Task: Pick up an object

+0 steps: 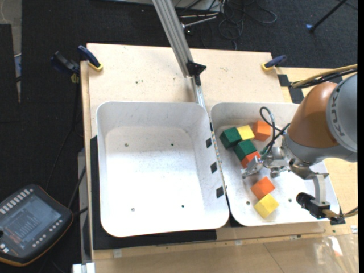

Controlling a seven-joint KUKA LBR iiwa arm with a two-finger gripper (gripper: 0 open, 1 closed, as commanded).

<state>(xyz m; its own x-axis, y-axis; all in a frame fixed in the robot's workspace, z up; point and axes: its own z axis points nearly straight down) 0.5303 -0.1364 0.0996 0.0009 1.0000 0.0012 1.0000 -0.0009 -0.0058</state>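
Grey pendant [25,226] lies lower left; blue clamps [88,57] grip the bench [142,73].

Light is bright and even from overhead, and the two white bins [153,169] are nearly washed out, their speckles faint. Shadows are soft and short under the bin rims. The dark floor [45,16] beyond the bench loses detail. Focus is fairly sharp; the arm [324,124] looks slightly soft.

two bins [153,118], seven blocks [263,186]
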